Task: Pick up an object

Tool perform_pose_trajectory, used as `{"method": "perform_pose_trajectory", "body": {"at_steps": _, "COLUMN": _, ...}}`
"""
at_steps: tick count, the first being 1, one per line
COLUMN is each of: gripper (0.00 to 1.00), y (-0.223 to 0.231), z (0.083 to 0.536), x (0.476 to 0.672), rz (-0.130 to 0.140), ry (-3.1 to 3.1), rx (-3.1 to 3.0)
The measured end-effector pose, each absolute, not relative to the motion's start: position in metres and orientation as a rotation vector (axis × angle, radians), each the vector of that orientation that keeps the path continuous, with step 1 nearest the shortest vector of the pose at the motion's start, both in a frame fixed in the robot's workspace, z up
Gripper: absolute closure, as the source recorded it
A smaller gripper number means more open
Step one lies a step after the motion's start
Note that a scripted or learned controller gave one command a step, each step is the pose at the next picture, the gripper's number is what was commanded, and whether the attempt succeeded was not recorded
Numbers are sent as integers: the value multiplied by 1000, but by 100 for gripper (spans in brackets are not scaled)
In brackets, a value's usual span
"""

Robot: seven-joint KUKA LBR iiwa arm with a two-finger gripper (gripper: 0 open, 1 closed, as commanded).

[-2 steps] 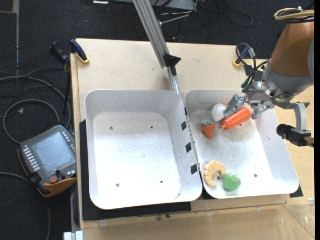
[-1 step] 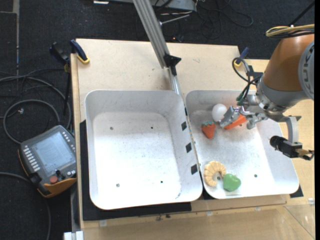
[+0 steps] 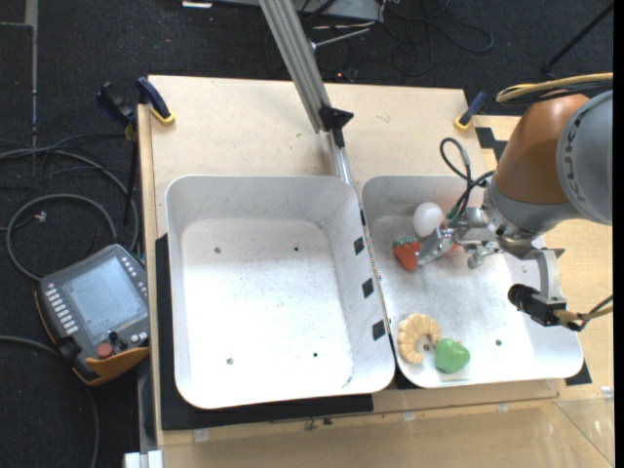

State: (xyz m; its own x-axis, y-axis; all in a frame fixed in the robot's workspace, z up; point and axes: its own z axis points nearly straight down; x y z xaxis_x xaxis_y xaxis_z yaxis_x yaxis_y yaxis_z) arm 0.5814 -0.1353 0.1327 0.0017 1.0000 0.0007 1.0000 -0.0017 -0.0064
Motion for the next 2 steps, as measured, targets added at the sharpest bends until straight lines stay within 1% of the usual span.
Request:
{"method": "perform_pose_trajectory", "body": {"at_steps": 1, "gripper": 100, "y": -135, "z": 147, "x": 583, "rz": -1, "ry": -2221, "rx": -2224}}
{"method": "perform_pose_trajectory", "body": {"at_steps": 2, "gripper": 100, "y": -139, "z": 196, "x": 575, "rz": -3, "ry": -2222, "rx": -2226}}
